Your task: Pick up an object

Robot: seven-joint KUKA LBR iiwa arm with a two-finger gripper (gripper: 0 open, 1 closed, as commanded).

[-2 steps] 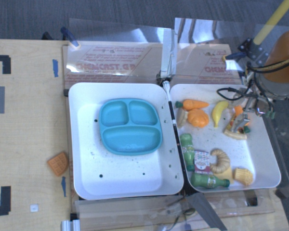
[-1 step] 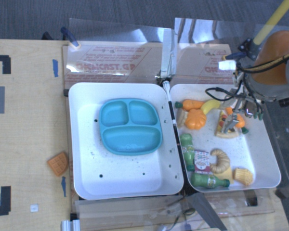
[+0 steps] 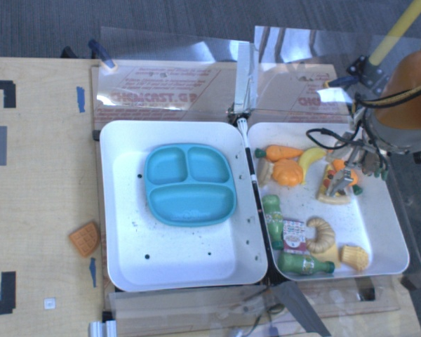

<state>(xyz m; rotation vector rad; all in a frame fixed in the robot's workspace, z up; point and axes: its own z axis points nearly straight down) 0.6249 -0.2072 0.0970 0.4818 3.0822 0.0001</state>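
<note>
Setup: we see two white bins side by side on the table (image 3: 35, 160); left bin (image 3: 126, 251) carries a blue divided plate (image 3: 190, 184) lying flat near its middle, right bin (image 3: 386, 230) carries the toy food

Arm: reaches in from the right, orange band (image 3: 410, 93) above the wrist, so the right bin is its nearer target

Hand: the hand (image 3: 345, 177) sits low over the upper right part of the right bin, directly on the pizza slice (image 3: 335, 187); it looks lowered for a grasp, but cables and the toy's colours clutter the spot and we cannot tell whether it is clenched or released

Task object: we judge the pizza slice to be the pick, lying flat on the bin floor under the hand, apart from the other toys

Neighbours: banana (image 3: 311, 157), carrot (image 3: 283, 152) and orange (image 3: 288, 173) cluster just left of the slice; near enough that a sideways drift could nudge them

Lower group: croissant (image 3: 322, 233), green bottle (image 3: 305, 264), corn piece (image 3: 354, 256) and a small packet (image 3: 292, 232) lie along the front, well apart from the hand, so no interference there

Stray: a waffle-like cracker (image 3: 85, 239) rests on the table left of the bins, out of play

Progress: early; the slice is not lifted

Risk: a flat slice offers little edge to pinch, so a slip seems likely
</note>
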